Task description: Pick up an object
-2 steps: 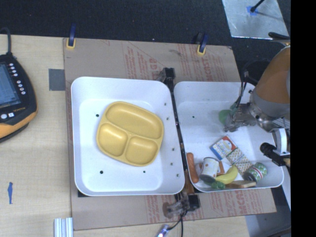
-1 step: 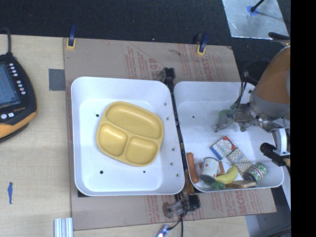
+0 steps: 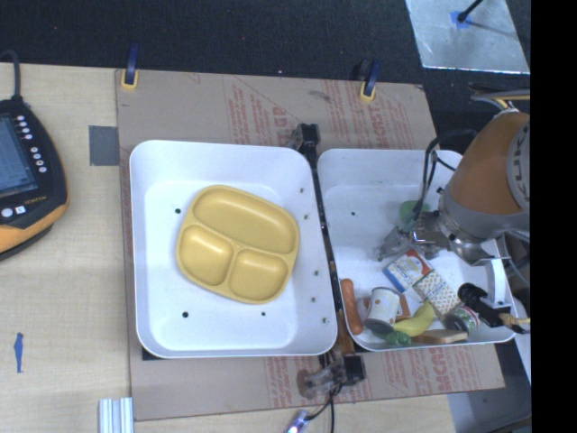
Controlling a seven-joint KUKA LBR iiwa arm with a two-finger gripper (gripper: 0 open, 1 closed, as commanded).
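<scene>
Gripper [image 3: 403,239], fingers' state indeterminate, low in right bin [image 3: 361,174] above small carton [image 3: 407,270]: centre squarely over carton before closing.

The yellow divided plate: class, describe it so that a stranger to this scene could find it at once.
Start at the two white bins and take the left bin. The yellow divided plate lies alone near its middle. Unlike the small clutter in the right bin, it is large, pale yellow, with three compartments.
</scene>
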